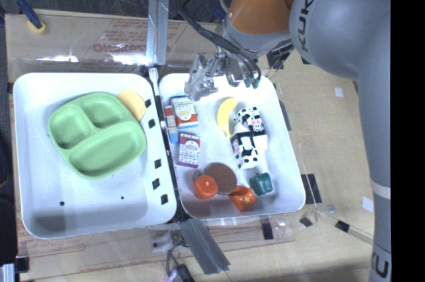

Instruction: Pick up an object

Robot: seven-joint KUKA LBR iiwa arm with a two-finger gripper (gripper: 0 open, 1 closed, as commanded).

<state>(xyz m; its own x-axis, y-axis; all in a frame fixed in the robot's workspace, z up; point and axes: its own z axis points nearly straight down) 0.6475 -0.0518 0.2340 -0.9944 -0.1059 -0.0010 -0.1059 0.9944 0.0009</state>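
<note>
A grey robot arm [345,28] with an orange band reaches over a surface [325,115] carrying two shallow white bins side by side. The landmark here is the cow-patterned carton [248,137], black and white, lying near the middle of the right bin [289,161].

The jaws of the gripper [207,77] hang above the far rim of that bin, up and to the left of the carton and apart from it. Whether they are spread or closed cannot be told at this angle; nothing is visible between them, so no object appears to be held yet.

The pickable things cluster around the carton, probably because this bin serves as the supply. A yellow banana-like piece [226,115] touches the carton's upper left. Further left, along the bin's wall, lie two small cartons, one orange and white [182,111], one red and white [189,149]. Below the carton sit a brown disc [221,176], an orange round fruit [206,187], a small red-orange piece [242,198] and a dark green block [261,183].

Well left of the carton, the left bin [40,208] holds a green divided tray [99,135] with a yellow lump [132,102] at its edge.

The gripper sits closest to the orange and white carton and the banana piece, so either looks the likeliest target.
</note>
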